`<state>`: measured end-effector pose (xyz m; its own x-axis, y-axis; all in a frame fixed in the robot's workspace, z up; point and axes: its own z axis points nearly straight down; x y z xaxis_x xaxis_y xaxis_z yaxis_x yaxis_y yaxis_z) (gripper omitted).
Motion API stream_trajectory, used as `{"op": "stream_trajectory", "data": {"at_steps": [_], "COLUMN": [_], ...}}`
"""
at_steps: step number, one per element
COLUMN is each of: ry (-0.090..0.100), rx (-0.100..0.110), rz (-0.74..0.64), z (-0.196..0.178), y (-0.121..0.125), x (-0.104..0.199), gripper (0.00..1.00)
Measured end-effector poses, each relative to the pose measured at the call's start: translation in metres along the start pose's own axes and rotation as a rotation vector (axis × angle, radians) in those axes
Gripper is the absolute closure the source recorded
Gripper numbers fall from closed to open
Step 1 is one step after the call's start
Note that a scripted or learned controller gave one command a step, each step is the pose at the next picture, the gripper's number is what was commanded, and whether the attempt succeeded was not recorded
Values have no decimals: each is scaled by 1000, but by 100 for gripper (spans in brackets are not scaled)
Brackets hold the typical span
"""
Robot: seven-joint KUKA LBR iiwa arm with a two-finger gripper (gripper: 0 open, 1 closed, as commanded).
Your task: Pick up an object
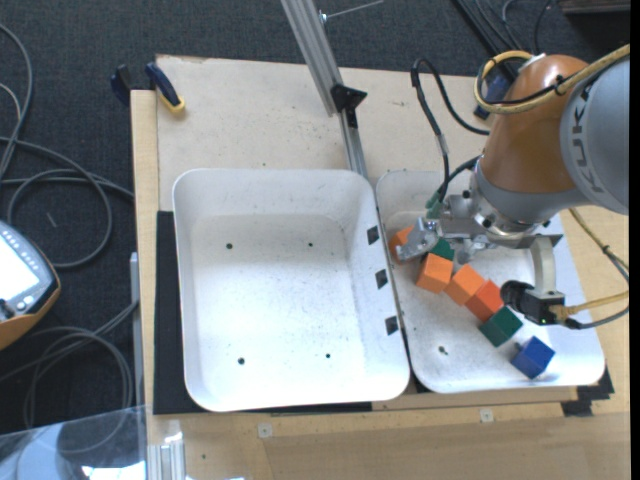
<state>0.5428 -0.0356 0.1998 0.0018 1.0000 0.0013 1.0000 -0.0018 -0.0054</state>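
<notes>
My gripper (pixel 424 242) hangs low over the left part of the right bin (pixel 470 373), under the orange wrist band (pixel 530 133). A small orange block (pixel 402 236) lies just left of it, touching or nearly touching. Right below the gripper sits an orange cube (pixel 435 273). From there a row runs down to the right: another orange block (pixel 467 286), a red-orange block (pixel 486 299), a green cube (pixel 500 325) and a blue cube (pixel 534 356). A dark green piece (pixel 441 254) peeks out by the gripper.
The left bin (pixel 200 218) lies beside the right one, and their rims meet near the gripper. A metal post (pixel 315 43) slants up behind the bins. Cables (pixel 435 118) trail to the wrist. A blue and yellow clamp (pixel 165 86) rests at the bench's far left corner.
</notes>
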Motion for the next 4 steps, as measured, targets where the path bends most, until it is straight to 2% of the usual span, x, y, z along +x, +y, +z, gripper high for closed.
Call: {"op": "stream_trajectory", "data": {"at_steps": [1,2,3,4], "ry": [1,-5,-1,-6], "rx": [-8,-8,2,-25], "rz": [-8,5,1,-1], "z": [0,-10,71,90], "y": [29,23,-8,39], "x": [51,-31,-55,-93], "gripper": [0,0,0,0]}}
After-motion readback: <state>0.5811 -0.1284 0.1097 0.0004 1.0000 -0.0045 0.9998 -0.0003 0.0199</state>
